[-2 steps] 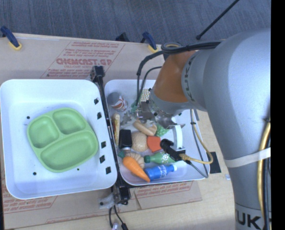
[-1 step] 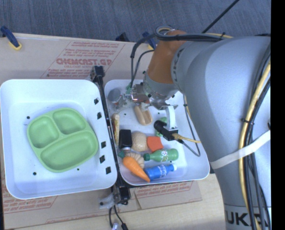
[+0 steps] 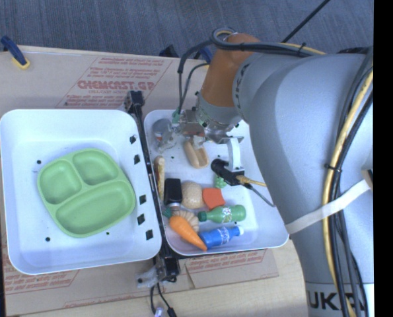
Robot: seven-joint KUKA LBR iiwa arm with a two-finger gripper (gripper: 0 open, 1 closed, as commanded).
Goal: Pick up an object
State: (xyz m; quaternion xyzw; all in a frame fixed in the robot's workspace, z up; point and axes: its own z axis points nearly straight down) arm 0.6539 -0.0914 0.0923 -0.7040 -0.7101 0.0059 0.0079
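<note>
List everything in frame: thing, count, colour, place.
bins: 2, white, side by side on the bench
divided plate: 1, green, left bin
carrot: 1, orange, right bin, near edge
blue bottle: 1, blue, beside the carrot
green bottle: 1, green, above the blue bottle
black block: 1, black, right bin, left side
bread piece: 1, tan, under the hand
arm: 1, grey with orange band, from the right
hand: 1, over the right bin's far end

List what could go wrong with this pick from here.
1. Crowding: the carrot, blue bottle, green bottle and orange block lie packed together in the right bin, so a grasp may nudge neighbours or catch two.
2. The gripper sits low near the bin's far wall, beside the tan piece; it could scrape it aside.
</note>
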